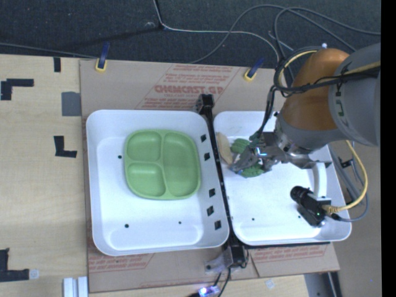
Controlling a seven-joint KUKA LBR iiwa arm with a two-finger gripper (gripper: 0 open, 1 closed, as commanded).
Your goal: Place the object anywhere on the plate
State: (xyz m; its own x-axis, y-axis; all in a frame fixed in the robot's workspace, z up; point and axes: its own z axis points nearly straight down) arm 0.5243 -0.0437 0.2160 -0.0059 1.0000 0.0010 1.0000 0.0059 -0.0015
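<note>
Right, the gripper sits low in the right bin over a green object; grip state unclear, poss. touching it. We'd confirm a firm pinch, lift straight, then cross to the plate in the left bin.

Red printed lettering runs across the brown cardboard sheet just behind the two white bins. It appears to begin "CHEMCAST", but the rest is too blurred to read. No other text is legible.
</note>
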